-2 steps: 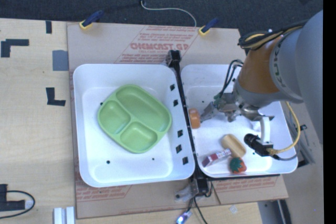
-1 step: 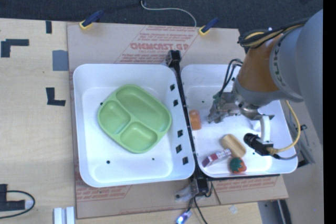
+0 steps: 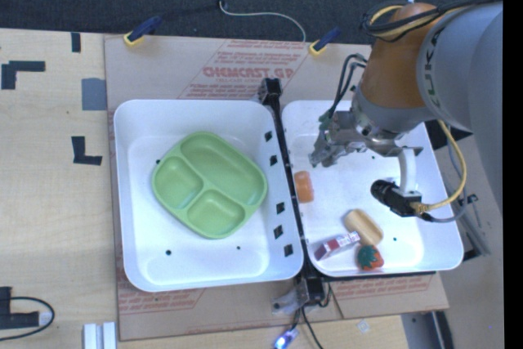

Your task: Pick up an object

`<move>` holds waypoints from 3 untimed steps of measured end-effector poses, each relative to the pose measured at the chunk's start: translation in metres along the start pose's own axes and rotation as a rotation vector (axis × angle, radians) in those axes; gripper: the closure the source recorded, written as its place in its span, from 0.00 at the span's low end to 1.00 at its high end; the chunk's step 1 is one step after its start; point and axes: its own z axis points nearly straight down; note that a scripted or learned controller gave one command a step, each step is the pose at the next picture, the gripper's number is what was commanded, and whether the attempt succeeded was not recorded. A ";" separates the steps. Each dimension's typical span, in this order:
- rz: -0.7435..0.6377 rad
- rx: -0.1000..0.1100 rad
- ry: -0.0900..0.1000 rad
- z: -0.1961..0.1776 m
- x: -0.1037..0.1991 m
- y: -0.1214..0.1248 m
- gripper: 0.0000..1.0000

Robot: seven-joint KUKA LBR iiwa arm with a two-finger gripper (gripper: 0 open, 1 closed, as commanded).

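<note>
A cardboard-covered bench (image 3: 245, 73) carries two shallow white bins side by side: the left bin (image 3: 131, 200) holds a green compartment tray (image 3: 209, 184) lying flat at its middle, while the right bin (image 3: 425, 253) gathers the candidate objects. These are an orange block (image 3: 304, 188) against its left wall and, toward its near edge, a tan bread-like roll (image 3: 363, 225), a red-and-white tube (image 3: 335, 244) and a small red-and-green fruit (image 3: 369, 257). The gripper (image 3: 325, 153) hangs over the right bin's far-left part, just beyond the orange block, presumably poised for a descent; whether the pincer is apart or together cannot be told.
</note>
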 end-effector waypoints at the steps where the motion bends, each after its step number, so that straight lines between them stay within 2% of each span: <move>1: 0.003 0.012 0.001 0.000 0.045 -0.069 1.00; 2: -0.001 0.002 0.000 -0.054 0.102 -0.042 1.00; 3: 0.010 -0.008 -0.003 -0.176 0.040 -0.028 1.00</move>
